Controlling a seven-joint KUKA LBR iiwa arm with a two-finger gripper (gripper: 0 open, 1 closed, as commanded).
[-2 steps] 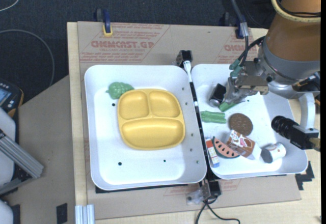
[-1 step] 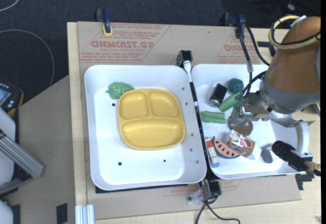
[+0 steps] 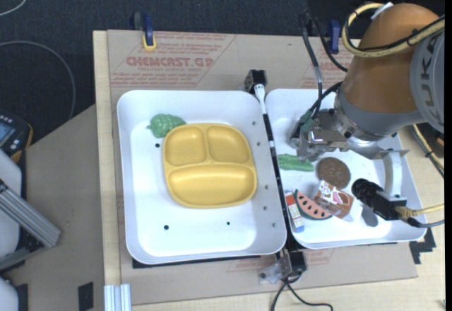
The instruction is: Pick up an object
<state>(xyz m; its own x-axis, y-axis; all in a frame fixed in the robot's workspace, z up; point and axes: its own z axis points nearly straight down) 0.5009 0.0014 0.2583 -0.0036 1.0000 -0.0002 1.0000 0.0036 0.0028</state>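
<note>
My gripper point(image 3: 309, 141) hangs low over the left part of the right bin point(image 3: 285, 100), reaching in under the grey and orange arm. Just below it a long green pod point(image 3: 295, 163) lies on the bin floor; I cannot tell whether the gripper touches it. A brown round disc point(image 3: 333, 171) sits to the right of the pod. Nearer the front lie a watermelon slice point(image 3: 313, 207) and a small red and white piece point(image 3: 335, 196). A small orange and red item point(image 3: 290, 206) lies against the bin's left wall.
The left bin point(image 3: 141, 232) holds a yellow divided plate point(image 3: 209, 164) in its middle and a green leafy piece point(image 3: 167, 124) at its back left. The wall between the bins runs close to the left of the gripper.
</note>
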